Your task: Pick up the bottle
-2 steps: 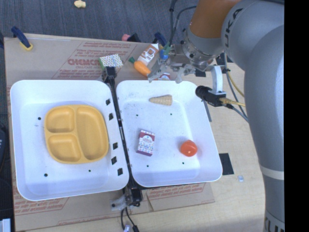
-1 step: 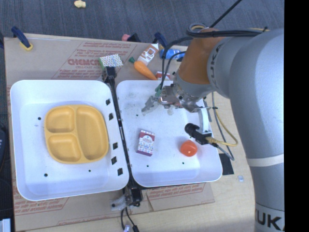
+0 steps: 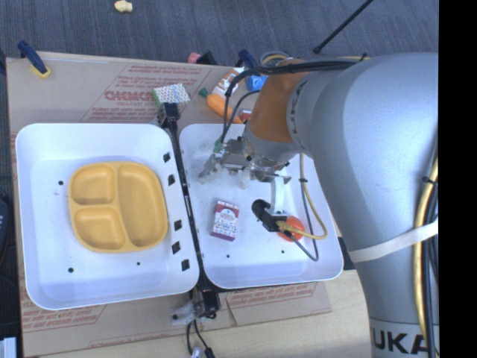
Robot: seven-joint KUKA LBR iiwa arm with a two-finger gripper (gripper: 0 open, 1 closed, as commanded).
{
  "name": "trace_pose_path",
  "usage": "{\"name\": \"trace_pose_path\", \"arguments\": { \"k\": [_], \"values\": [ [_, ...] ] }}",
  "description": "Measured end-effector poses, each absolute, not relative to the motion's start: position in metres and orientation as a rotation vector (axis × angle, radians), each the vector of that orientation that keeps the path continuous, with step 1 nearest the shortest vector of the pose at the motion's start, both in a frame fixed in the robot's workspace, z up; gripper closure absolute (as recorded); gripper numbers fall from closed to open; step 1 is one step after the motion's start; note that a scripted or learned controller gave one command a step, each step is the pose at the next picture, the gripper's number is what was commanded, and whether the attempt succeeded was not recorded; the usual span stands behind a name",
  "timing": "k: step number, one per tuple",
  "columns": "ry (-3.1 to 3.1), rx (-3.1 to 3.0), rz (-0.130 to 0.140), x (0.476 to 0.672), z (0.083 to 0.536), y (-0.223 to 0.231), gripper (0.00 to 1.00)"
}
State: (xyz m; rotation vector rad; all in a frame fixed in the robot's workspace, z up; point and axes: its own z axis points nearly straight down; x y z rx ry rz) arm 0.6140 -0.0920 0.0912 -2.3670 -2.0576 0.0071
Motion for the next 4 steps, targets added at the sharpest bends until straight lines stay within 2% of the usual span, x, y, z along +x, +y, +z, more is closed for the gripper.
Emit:
{"name": "trace_pose_path", "arguments": {
  "k": [1,2,3,4],
  "values": [
    [-2.061,-2.363,0.009,0.614,0.102,-0.092,1.00],
    [-2.074,-2.356,0.003,0.589,0.192,0.021,1.00],
    [-2.336,-2.100,0.003,0.551,0.265,-0.024,1.00],
    [-2.372,-2.053,0.006,0.504,0.206,0.003,1.00]
  ]
}}
